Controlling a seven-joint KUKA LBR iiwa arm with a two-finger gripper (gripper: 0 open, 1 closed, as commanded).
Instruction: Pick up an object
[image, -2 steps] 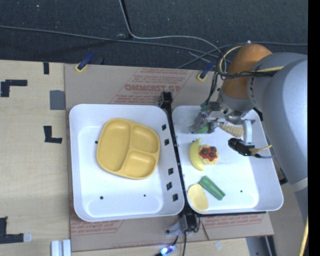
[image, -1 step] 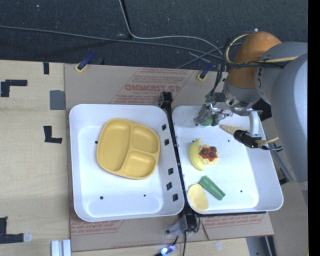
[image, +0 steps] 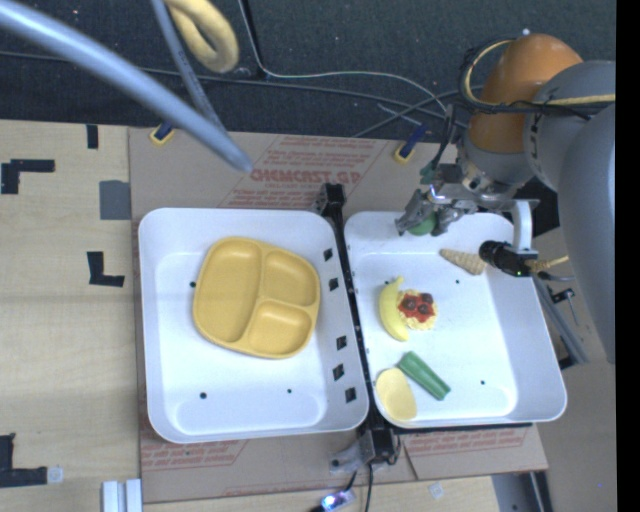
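Right bin (image: 530, 395): yellow disc (image: 396, 395) and green cylinder (image: 426, 375) at near edge; banana (image: 390, 308) touching small red-topped piece (image: 418, 308) mid-bin; cone (image: 463, 261) nearer far edge. Left bin (image: 165, 330): yellow divided plate (image: 256, 297). Gripper (image: 425, 219) over right bin's far-left corner, green thing at its tip, unclear whether gripped, identity indistinct

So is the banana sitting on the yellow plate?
No, the banana lies in the right bin, while the yellow plate sits by itself in the left bin.
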